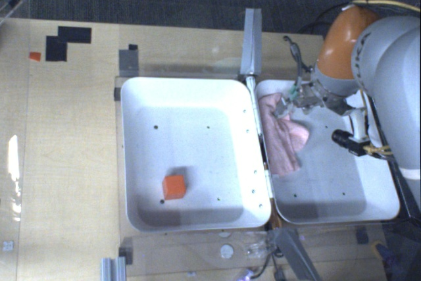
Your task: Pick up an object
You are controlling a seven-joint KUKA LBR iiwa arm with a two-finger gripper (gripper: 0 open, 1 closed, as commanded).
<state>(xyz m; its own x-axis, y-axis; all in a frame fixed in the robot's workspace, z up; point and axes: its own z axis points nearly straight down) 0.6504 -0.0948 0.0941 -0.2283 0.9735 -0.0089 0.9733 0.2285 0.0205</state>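
Left bin [131, 141]: shallow white plastic tray, rounded corners, a few small dark dots on its smooth floor. One orange block [174, 187] is sitting in it near the front-left, small, cube-like, matte, well apart from the walls and from the arm.

A grey metal divider post [251, 43] is standing at the back between the two bins, running down into the seam where their rims are meeting.

Right bin [342, 201]: same white tray. A pink cloth [283, 138] is lying along its left wall, soft, crumpled, folded in loose ridges, its upper end bunching up toward the gripper.

Arm is reaching in from the right, big smooth grey housing with the glossy orange band curving over the back-right corner of the right bin, wrist angling down and left. The gripper [294, 101] is sitting low over the back-left part of the right bin, right at the top edge of the pink cloth and touching or overlapping it. Finger state: can't tell, the tips are lost in metal clutter and cloth folds. A black cable fitting [348, 141] is sticking out just beside the wrist.
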